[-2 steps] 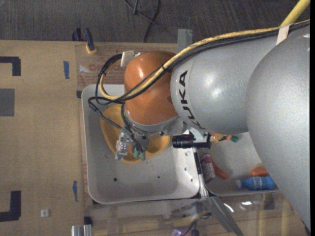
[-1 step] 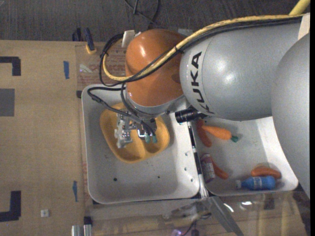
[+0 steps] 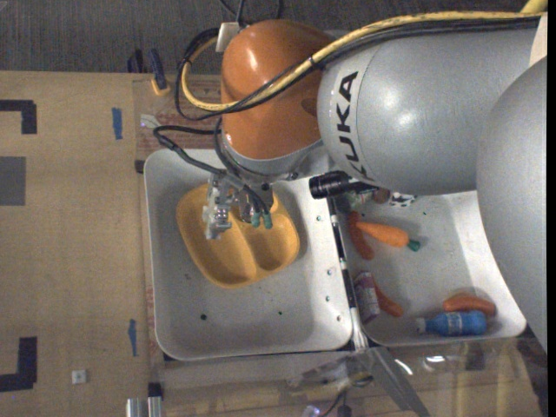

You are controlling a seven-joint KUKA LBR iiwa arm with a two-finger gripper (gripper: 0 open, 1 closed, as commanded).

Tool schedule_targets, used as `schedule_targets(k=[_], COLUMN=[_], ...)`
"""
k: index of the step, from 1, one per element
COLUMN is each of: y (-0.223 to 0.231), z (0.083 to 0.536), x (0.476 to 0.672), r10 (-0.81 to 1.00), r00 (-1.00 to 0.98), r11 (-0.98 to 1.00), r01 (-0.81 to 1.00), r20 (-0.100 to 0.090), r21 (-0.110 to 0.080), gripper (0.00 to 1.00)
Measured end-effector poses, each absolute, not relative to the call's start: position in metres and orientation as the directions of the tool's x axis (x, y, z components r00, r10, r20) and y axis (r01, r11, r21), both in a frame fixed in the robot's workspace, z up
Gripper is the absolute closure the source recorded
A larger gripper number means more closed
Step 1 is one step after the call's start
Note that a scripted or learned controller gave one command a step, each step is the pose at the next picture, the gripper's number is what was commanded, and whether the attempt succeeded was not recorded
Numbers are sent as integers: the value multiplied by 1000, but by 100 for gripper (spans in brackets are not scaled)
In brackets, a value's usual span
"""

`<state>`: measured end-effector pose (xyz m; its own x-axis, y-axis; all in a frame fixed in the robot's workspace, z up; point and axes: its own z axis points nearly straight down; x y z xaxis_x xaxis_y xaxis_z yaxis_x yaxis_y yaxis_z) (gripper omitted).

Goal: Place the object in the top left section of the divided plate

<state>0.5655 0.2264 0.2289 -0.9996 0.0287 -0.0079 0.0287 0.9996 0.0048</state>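
Over the left bin (image 3: 174, 320) the arm hangs low, its hand (image 3: 234, 215) right above the yellow divided plate (image 3: 239, 263). Whether it is clenched, released or carrying anything I cannot tell; a small green tip shows by it, too small to name. This looks like the placing step. Next it would need to settle over the plate's top left section and let go cleanly. Toy carrots (image 3: 382, 233) and a blue bottle (image 3: 452, 323) lie in the right bin (image 3: 434, 272).
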Motion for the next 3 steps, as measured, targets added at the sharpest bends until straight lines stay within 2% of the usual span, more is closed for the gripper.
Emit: schedule_targets(k=[1, 2, 3], y=[198, 157, 176], z=[133, 239, 231], x=[508, 535, 572], r10=[-207, -184, -192], r00=[-978, -983, -981], r11=[978, 983, 981], r01=[-207, -184, -192], r20=[-3, -6, -8], r21=[2, 1, 2], gripper=[100, 100, 100])
